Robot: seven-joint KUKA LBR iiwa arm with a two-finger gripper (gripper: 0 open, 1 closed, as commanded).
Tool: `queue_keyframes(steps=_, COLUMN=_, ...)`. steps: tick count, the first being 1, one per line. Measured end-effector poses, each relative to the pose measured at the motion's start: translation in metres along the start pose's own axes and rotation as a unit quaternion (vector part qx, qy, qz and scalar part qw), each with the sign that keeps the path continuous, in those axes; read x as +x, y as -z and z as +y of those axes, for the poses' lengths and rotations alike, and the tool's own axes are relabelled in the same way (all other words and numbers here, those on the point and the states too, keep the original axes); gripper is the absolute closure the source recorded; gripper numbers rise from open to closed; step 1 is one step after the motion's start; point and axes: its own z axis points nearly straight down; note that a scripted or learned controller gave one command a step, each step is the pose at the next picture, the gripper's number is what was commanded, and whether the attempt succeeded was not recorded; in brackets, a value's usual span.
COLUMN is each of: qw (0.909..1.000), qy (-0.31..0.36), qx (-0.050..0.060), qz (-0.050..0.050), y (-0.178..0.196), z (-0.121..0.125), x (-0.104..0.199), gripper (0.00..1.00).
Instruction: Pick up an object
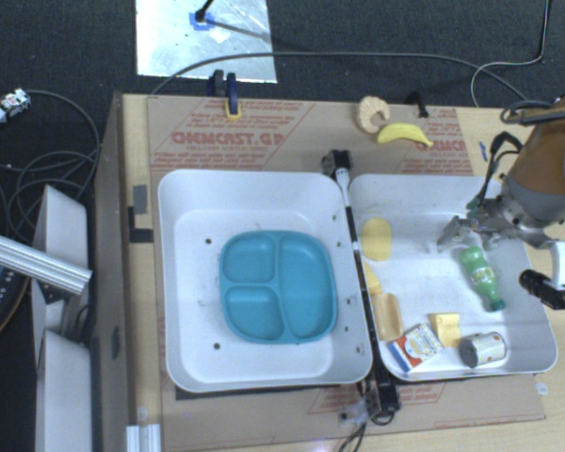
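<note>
The right bin holds several objects. A green bottle lies near its right side. Along the left side are a flat yellow piece and a tan block. At the front lie a red, white and blue carton, a yellow cube and a silver can. My gripper hangs just beyond the bottle's far end with its fingers spread open. Nothing sits between them.
A blue divided plate lies in the left bin. A banana and a tan ring-shaped piece rest on the bench behind the bins. The arm's orange band overhangs the right bin's far right corner.
</note>
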Motion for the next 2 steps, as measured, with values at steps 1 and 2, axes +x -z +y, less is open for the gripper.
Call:
queue_keyframes(steps=1, qw=1.0, qy=0.0, qx=-0.001, qz=0.0, y=-0.014, z=-0.026, x=0.0, gripper=0.0)
queue_keyframes(steps=2, qw=1.0, qy=0.001, qx=-0.002, qz=-0.001, y=-0.003, z=-0.025, x=0.0, gripper=1.0)
